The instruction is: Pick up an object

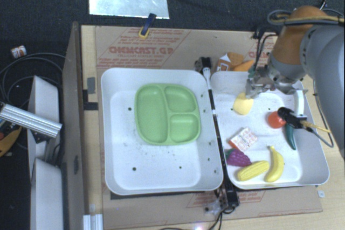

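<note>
My gripper [252, 90] hangs over the far left part of the right bin [312, 169], coming in from the right. Just below it and touching its tip in this view lies a pale yellow, pear-like fruit [242, 105]. Whether the fruit is between the fingers I cannot tell. A red tomato [274, 121] sits to the right of it, with a dark green vegetable [291, 139] beside that. Nearer the front lie a white and red packet [244, 139], purple grapes [237, 158], a corn cob [252, 171] and a banana [276, 164].
The left bin [121, 169] holds a green divided plate [166, 114]. An orange thing [243, 65] lies on the cardboard behind the right bin. The divider between the bins runs close to the left of the gripper.
</note>
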Controlling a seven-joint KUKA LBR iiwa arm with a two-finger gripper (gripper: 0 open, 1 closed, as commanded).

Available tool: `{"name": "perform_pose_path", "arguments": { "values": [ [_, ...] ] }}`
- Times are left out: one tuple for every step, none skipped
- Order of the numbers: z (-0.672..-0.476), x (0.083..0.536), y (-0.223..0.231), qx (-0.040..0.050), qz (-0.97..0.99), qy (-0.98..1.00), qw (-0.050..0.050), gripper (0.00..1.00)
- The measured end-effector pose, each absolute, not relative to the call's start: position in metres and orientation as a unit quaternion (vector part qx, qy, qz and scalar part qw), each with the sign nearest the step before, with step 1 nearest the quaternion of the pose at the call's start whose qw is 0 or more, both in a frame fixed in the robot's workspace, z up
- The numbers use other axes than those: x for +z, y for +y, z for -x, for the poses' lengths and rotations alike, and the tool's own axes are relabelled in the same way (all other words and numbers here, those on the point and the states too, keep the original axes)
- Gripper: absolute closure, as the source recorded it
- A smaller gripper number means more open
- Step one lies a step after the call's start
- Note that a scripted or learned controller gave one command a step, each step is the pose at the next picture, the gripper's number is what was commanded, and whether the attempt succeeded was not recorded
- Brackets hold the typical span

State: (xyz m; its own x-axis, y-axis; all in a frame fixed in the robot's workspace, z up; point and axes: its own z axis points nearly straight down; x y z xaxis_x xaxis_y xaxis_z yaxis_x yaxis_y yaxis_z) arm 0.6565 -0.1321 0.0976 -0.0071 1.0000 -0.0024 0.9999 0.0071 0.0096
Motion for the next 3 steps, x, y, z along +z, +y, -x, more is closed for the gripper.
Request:
{"name": "perform_pose_path", "arguments": {
  "values": [
    [-0.656,0.097,-0.132,0.0023,-0.704,0.71,0.004,0.0],
    [-0.662,0.09,-0.134,0.0012,-0.705,0.709,0.001,0.0],
    [-0.653,0.084,-0.118,0.0003,-0.705,0.709,0.001,0.0]
  ]
}}
